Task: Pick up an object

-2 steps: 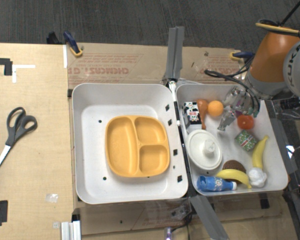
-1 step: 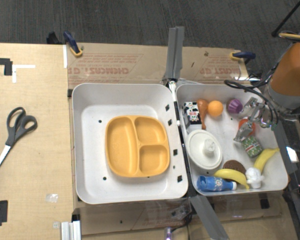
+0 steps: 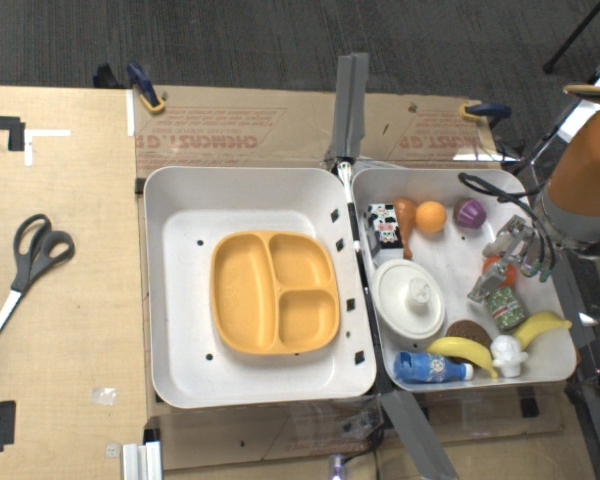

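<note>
Gripper (image 3: 495, 273) low at the right bin's (image 3: 435, 183) right side, touching a green can (image 3: 507, 310). Can't tell open or closed. Could slip off, crowded by bananas (image 3: 540, 326).

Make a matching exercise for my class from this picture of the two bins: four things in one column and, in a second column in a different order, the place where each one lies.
Things:
1. yellow divided plate
2. scissors
3. blue bottle
4. purple ball

Places:
A. near the far edge of the right bin, beside an orange ball
B. on the wooden bench, left of both bins
C. in the middle of the left bin
D. along the near edge of the right bin, under a banana

Pairs: 1-C, 2-B, 3-D, 4-A
</note>
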`<state>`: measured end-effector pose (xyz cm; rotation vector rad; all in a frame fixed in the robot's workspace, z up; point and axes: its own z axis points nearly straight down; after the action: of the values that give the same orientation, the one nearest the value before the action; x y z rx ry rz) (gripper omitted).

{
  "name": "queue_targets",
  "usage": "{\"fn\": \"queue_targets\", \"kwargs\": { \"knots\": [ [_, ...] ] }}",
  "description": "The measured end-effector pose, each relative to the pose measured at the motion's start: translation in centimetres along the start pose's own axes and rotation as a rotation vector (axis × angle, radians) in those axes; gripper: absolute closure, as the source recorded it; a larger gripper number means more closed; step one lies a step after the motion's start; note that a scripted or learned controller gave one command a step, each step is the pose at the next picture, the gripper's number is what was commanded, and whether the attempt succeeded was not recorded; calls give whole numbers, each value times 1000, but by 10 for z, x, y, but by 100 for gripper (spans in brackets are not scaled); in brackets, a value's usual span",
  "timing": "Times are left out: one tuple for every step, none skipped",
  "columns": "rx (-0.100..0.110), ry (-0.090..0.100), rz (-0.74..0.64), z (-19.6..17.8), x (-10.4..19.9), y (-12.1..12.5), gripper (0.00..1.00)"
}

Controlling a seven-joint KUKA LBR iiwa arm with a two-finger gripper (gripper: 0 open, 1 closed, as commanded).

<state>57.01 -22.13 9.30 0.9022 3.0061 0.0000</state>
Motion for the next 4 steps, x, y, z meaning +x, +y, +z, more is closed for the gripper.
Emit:
{"fn": "queue_targets", "kwargs": {
  "knots": [
    [0, 1, 116, 1, 21, -13, 0],
    [-2, -2, 320, -1, 70, -25, 0],
    [0, -3, 371, -1, 75, -51, 0],
    [1, 1, 429, 1, 80, 38, 0]
  ]
}}
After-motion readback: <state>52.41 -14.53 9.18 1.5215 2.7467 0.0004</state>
